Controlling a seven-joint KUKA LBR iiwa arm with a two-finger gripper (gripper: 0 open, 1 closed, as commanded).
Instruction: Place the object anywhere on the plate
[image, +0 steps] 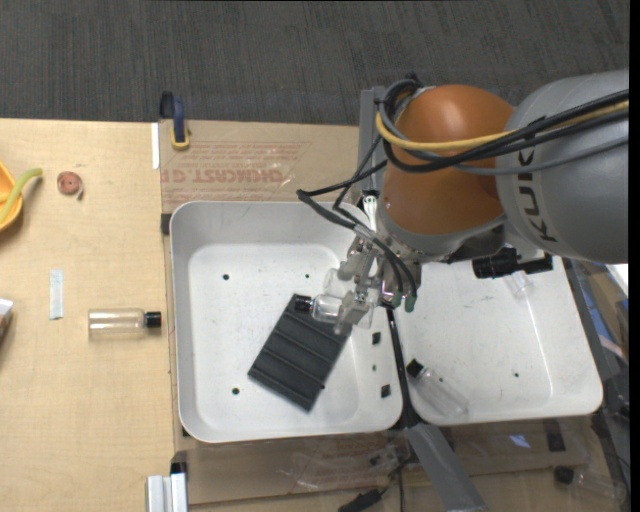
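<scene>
Overhead, the grey arm (560, 170) with its orange band (445, 160) reaches in from the right and hangs over the inner edge of the left shallow white bin (200, 290). Its jaws (345, 300) point down and to the left, sitting just above the upper end of a black ribbed rectangular plate (298, 352) that lies tilted on the floor of that bin. A small clear, rounded object (326, 308) shows right at the tips, over the plate's top corner; whether it is gripped or merely lying beside the tips cannot be told, and how far the jaws stand open cannot be told either, since the wrist and cables crowd the spot.

The right shallow white bin (540, 390) touches the left one along their shared rim. Near its lower left corner lies a clear plastic bottle with a dark cap (435, 388), and another small clear piece (517, 287) lies near the top, just under the arm.

On the wooden surface (80, 400) to the left of the bins, a clear vial with a black cap (122, 321) lies on its side, well apart from the bins. Further up are a small reddish round disc (68, 183) and, at the left edge, a yellow-orange curved thing (12, 195). A flat sheet of brown cardboard (260, 160) lies behind the left bin.
</scene>
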